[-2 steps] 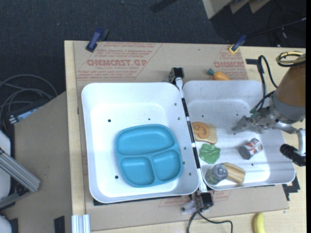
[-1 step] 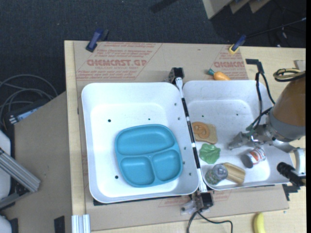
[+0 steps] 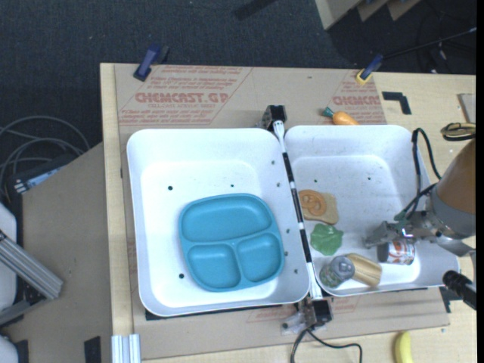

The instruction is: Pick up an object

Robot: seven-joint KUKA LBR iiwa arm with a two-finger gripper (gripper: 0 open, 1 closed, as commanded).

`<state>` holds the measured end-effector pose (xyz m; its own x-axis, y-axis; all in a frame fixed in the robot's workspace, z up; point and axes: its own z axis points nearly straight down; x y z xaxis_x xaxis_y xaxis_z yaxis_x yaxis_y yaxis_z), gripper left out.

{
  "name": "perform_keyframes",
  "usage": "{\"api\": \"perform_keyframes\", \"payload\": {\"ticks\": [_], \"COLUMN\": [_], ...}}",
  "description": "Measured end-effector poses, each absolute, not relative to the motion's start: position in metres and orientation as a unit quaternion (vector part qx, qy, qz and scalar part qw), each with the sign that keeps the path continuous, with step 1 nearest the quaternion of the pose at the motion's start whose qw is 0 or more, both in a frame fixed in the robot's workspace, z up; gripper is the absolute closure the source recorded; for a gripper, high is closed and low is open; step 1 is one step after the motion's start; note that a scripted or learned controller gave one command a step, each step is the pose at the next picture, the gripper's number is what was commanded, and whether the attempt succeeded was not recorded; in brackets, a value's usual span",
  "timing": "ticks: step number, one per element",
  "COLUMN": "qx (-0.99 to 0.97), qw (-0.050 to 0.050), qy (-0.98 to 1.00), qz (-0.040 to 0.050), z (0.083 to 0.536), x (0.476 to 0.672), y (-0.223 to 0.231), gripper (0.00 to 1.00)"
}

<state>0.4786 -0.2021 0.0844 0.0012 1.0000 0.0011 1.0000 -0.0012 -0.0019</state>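
Observation:
In the right bin [image 3: 355, 150] lie a tan cookie-like piece with a face [image 3: 318, 206], a green leafy toy [image 3: 327, 238], a grey round-lidded jar [image 3: 336, 271] against a tan cylinder [image 3: 365, 271], and a small red-and-white can [image 3: 400, 253]. My gripper [image 3: 393, 237] hangs low over the bin's right front part, directly above the small can and close to it. The arm's orange band [image 3: 460, 184] rises behind it at the right edge. The gripper body hides part of the can.
The left bin [image 3: 151, 203] holds a blue divided plate [image 3: 231, 240]. An orange carrot-like toy [image 3: 342, 117] lies on the bench behind the right bin, and a yellow item [image 3: 403, 347] lies in front. A black cable [image 3: 420, 157] crosses the right bin's rim.

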Motion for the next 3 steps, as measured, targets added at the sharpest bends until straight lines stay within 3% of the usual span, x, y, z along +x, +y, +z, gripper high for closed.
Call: {"api": "perform_keyframes", "payload": {"ticks": [1, 2, 3], "qx": [-0.708, -0.707, -0.706], "qw": [0.0, -0.001, -0.001], "qy": [-0.707, -0.707, -0.708], "qz": [-0.0001, -0.0005, -0.0013], "z": [0.094, 0.191, 0.238], "x": [0.479, 0.495, 0.597], "y": [-0.202, -0.169, -0.13], "gripper": [1.0, 1.0, 1.0]}}
